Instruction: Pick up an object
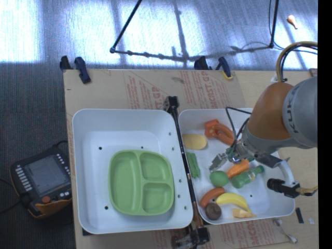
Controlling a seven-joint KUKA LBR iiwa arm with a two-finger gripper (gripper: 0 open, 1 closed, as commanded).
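Arm: the grey KUKA arm (pixel 303 113), with its orange band (pixel 270 113), is seen entering from the right edge of the frame and bent down over the right bin (pixel 282 206).

End effector: the end effector (pixel 228 157) is lowered into the middle of the right bin, just above the carrot and beside the green ball; whether it is open or closed cannot be told, and nothing is seen gripped in it.

Carrot: a short orange carrot (pixel 238 168) is shown lying at a slant right under the end effector, touching the green bottle.

Green bottle: a small dark-green bottle (pixel 247 176) with a pale cap is laid on its side, lower right of the carrot.

Green ball: a round lime-green fruit (pixel 218 178) is seen at the bin's centre.

Other toys: a pale yellow oval (pixel 194 141) and an orange-red piece (pixel 219 132) occupy the bin's upper left; a green bean pod (pixel 193 165) lies by the left wall; a sausage (pixel 211 195), a banana (pixel 232 198) and a brown round item (pixel 213 210) are grouped along the lower edge.

Left bin: the left bin (pixel 88 139) holds a light-green divided plate (pixel 141 182).

Table: both bins are set on a tan table (pixel 129 90) with blue clamps at its far edge.

Floor: a teach pendant (pixel 41 183) rests at the lower left of the frame.
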